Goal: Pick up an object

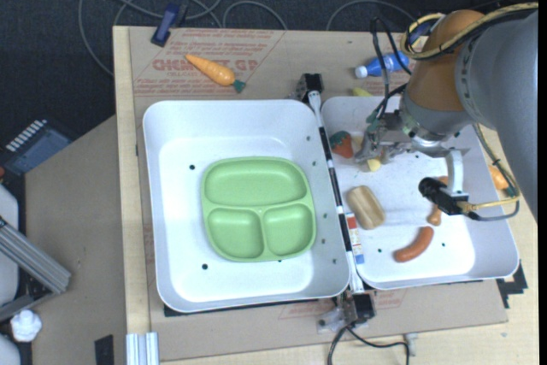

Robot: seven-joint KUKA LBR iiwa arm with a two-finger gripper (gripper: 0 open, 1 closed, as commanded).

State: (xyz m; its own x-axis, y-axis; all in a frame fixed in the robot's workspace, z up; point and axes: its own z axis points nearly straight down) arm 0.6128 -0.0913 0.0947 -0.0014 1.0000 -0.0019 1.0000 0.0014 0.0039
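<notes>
While my arm reaches in from the right, my gripper point(374, 151) hangs low over the upper left part of the right bin point(466, 259), close to the wall it shares with the left bin point(171, 141). Whether my jaws are released or clenched I cannot tell; my own wrist covers them from above.

Just to the left of my gripper, against that shared wall, lies a small red-and-green piece point(342, 144); from this angle I cannot say whether I touch it. Below it on the bin floor, apart from me, rests a tan bread roll point(367, 207), lying at a slant. Further toward the bin's near edge lies a reddish sausage point(414, 244), also slanted, well apart from the roll.

Next door, the left bin holds a green tray point(256, 184) with three compartments, sitting flat near its middle.

Outside the bins, on the bench point(128, 209), an orange carrot point(212, 69) lies beyond the left bin's far rim, with a blue clip point(168, 24) at the bench's far edge. A blue-and-white bottle point(382, 64) lies on its side beyond the right bin's far rim.
</notes>
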